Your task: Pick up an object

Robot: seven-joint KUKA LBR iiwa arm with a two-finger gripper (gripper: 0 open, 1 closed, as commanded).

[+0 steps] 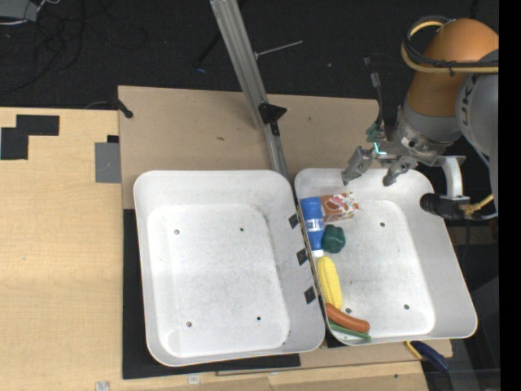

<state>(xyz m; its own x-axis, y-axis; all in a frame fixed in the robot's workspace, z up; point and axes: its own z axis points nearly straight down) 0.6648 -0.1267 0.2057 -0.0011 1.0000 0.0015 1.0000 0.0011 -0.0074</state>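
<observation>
Objects are lying bunched along the left wall of the right bin (431, 300), and that is where the picking is going to happen. Nearest the top is a small red and white packet (340, 207), with a blue and white tube (313, 222) running lengthwise down the wall beside it. A dark green block (333, 239) is sitting just below the packet, touching the tube's side. Further down, a yellow corn cob (329, 281) is lying with its long axis along the same wall, and a red sausage (350, 322) is resting at the bin's lower left corner.

The claw (375, 167) is hanging over the bin's upper rim, fingers spread apart and pointing down, with nothing between them. It is carrying nothing at this point.

Now the geometry that matters: the packet is lying just down and to the left of the claw, the closest of the lot. The tube and the cob are both stretching away from the claw, their long axes running top to bottom along the wall, so I judge the fingers would want to close across them, left to right. The wall is crowding every one of these things, and that looks like the risk for a finger on that side. The left bin (163, 194) is sitting alongside on the surface (187, 129).
</observation>
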